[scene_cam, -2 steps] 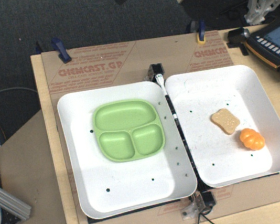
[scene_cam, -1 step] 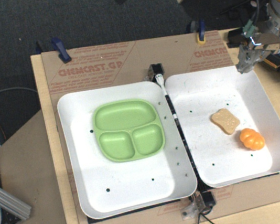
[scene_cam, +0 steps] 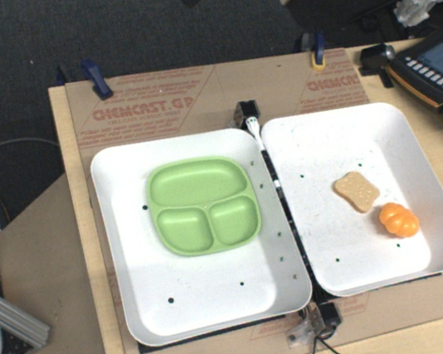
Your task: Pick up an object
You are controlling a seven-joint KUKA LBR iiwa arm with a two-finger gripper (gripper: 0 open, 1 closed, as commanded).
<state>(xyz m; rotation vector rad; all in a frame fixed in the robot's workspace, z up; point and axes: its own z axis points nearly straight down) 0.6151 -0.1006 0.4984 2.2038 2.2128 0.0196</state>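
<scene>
- Bench board (scene_cam: 191,93): a brown sheet printed with red lettering. It carries both bins. 2 clamps hold its far edge, a blue one (scene_cam: 97,79) at the left and a blue-and-yellow one (scene_cam: 317,51) at the right.
- Left bin (scene_cam: 142,303): shallow, white, with rounded corners. It sits touching the right bin along the centre seam. Several small dark dots mark its floor.
- Right bin (scene_cam: 343,252): shallow, white, the same form as the left bin. Its near right corner overhangs the board edge slightly.
- Green divided plate (scene_cam: 203,204): light green, with 3 compartments, 1 wide one on the far side and 2 smaller ones on the near side. It lies flat in the far half of the left bin, closer to the centre seam than to the bin's left wall.
- Toy bread slice (scene_cam: 357,190): tan, flat on the floor of the right bin, right of the bin's middle.
- Orange toy fruit (scene_cam: 399,220): small, rounded and lobed. It rests in the right bin just beside the bread slice, on its near right side, close to the right wall. The 2 items appear to be apart or barely touching; the view does not settle which.
- Black fitting (scene_cam: 247,112): sits at the far end of the seam between the bins.
- Gripper: its state cannot be told from this view.
</scene>
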